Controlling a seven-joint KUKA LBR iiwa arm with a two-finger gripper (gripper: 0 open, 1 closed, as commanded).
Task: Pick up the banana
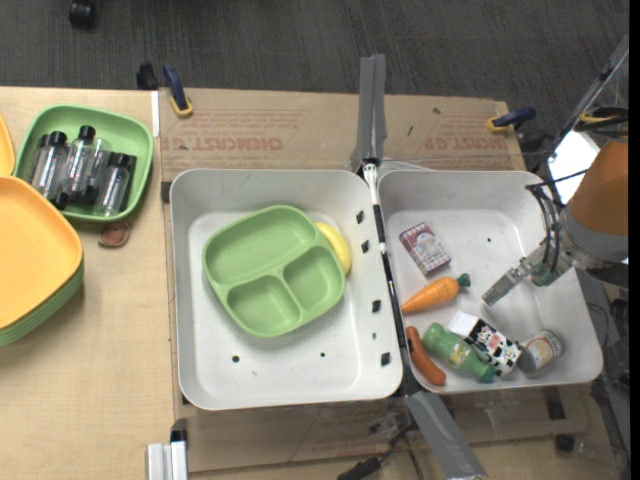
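Dark grey carpet floor (300, 18) lies beyond the cardboard-covered bench (270, 128), a chair caster (82, 10) resting there.

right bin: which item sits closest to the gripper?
The small tin can in the right bin's lower right corner, just below the gripper. The carrot lies farther left, and the pink card packet farther up-left.
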